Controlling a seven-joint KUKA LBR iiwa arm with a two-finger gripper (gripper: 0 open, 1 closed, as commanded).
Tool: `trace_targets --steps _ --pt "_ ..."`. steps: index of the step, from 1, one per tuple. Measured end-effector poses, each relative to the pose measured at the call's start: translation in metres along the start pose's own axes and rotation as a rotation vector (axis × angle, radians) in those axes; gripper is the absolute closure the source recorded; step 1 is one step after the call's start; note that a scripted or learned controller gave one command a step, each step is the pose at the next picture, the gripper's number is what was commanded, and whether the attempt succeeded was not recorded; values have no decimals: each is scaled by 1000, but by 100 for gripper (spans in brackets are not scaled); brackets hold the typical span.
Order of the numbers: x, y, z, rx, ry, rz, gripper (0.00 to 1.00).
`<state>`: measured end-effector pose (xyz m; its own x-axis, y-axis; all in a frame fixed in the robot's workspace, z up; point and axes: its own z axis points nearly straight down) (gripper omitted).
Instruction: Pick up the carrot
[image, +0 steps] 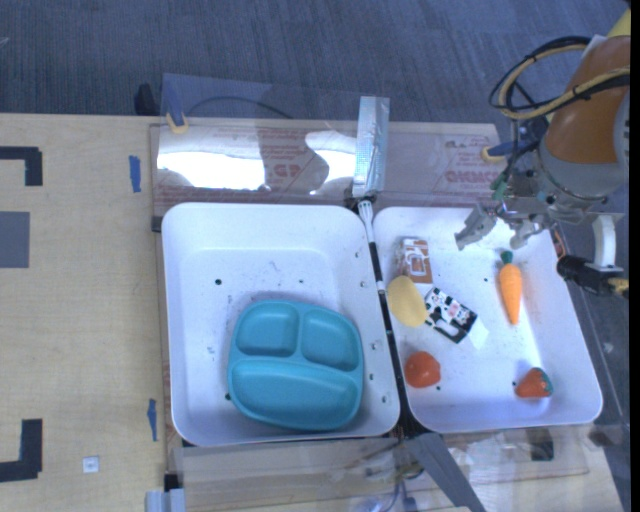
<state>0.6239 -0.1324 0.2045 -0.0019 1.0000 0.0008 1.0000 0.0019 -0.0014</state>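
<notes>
Plywood worktop, pale and marked with black corner brackets and bits of blue tape, carries two shallow white plastic bins side by side. Left bin holds a teal moulded tray with three compartments, lying toward the near side. Right bin holds the smaller things. Grey robot arm with an orange band and looped yellow and black cables reaches in from the right, above the far right corner of the right bin. Behind both bins a clear plastic sheet covers cardboard with red print, too blurred to read. Metal two-finger pincer hangs over the far part of the right bin with its fingers spread apart and nothing between them. Orange toy carrot with a green top lies just beside and below the pincer, near the bin's right wall, green end toward the pincer, apparently not touching it. Pale yellow rounded lemon-like toy sits by the divider, touching a small black-and-white patterned carton whose markings cannot be read. Small brown-and-white packet lies just beyond the yellow toy; its label is illegible. Red-orange round tomato-like toy rests near the front, and a small red strawberry-like toy with green sits at the front right corner.
</notes>
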Motion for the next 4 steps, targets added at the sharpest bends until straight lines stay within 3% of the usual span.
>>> trace_targets --steps 1,2,3,4 --pt "-78 -37 98 5 4 -85 0" --pt "-79 -34 85 -4 -1 -85 100" --pt "-17 6 -27 -11 -2 -114 100" --pt "28 -14 -24 0 0 -252 100"
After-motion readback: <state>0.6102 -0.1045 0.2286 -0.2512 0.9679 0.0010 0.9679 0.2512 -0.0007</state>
